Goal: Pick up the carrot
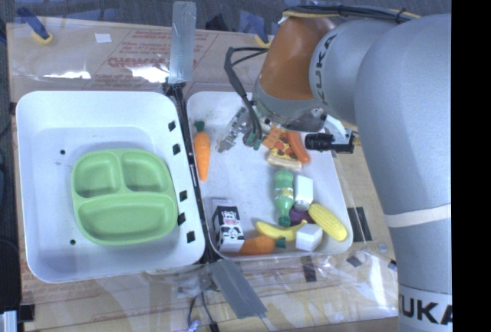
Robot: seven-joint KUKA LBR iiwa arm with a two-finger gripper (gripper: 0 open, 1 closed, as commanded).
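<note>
the carrot (202, 156) lies lengthwise along the right bin's left wall, just left of the spread, empty jaws (235, 131).

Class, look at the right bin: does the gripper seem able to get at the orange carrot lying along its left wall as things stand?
Probably yes. The orange carrot with the green top lies alone by the right white bin's left wall, with nothing on it. The gripper hovers just to its right over bare floor. The nearby wall may crowd one side.
</note>
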